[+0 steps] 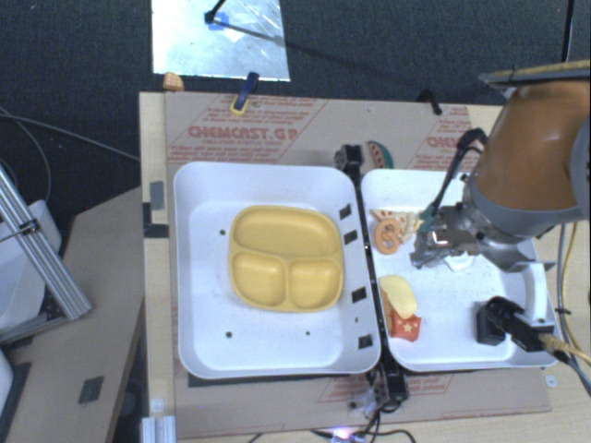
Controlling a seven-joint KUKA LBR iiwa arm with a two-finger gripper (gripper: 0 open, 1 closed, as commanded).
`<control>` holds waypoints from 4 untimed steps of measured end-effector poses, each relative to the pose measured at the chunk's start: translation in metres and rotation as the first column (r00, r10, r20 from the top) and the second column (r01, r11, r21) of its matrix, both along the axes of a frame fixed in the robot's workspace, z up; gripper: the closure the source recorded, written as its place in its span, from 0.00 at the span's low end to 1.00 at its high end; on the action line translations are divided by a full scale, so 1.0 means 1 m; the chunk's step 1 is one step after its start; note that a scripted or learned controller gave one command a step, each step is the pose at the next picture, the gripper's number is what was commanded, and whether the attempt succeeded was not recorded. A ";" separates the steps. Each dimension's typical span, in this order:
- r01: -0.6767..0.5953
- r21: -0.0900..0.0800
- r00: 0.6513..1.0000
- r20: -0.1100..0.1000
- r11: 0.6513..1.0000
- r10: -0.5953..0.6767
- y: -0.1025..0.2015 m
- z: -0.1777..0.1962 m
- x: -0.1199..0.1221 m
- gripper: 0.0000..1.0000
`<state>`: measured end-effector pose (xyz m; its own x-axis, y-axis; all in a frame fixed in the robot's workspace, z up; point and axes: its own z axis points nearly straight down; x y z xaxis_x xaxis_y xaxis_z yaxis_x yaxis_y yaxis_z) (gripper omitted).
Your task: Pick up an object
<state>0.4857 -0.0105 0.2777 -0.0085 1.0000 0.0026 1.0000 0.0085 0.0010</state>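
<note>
1. two white bins sit side by side on a printed cardboard sheet point(277, 129); their inner rims meet along a line of black clips point(351, 238).
2. the left bin point(199, 247) holds a yellow divided plate point(284, 257) in its middle, with bare white floor all round the plate up to the walls.
3. in the right bin point(452, 344) the loose things crowd toward its left wall; the floor in the middle and along the lower edge is bare.
4. the arm point(536, 146) reaches in from the right above the right bin's upper right corner, its orange band high over the rim and its wrist slanting down and to the left.
5. the gripper point(432, 245) hangs low over the upper middle of the right bin, turned toward the left wall; i cannot tell whether it is open or closed.
6. an orange pretzel-shaped piece point(388, 236) lies just left of the gripper, near it but apart, close to the bin's left wall.
7. a yellow wedge point(399, 293) lies below and left of the gripper, apart from it.
8. a red piece point(406, 326) touches the wedge's lower end, near the bin's lower left corner.
</note>
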 end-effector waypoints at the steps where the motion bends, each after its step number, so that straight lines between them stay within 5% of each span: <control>1: -0.001 -0.001 1.000 0.001 1.000 0.001 0.058 -0.021 0.031 1.00; 2: 0.001 0.001 1.000 0.009 1.000 -0.001 0.075 0.060 0.002 1.00; 3: 0.005 -0.001 1.000 0.015 1.000 -0.005 0.047 0.166 0.002 1.00; 4: 0.010 -0.003 1.000 0.003 1.000 -0.010 0.013 0.160 0.001 1.00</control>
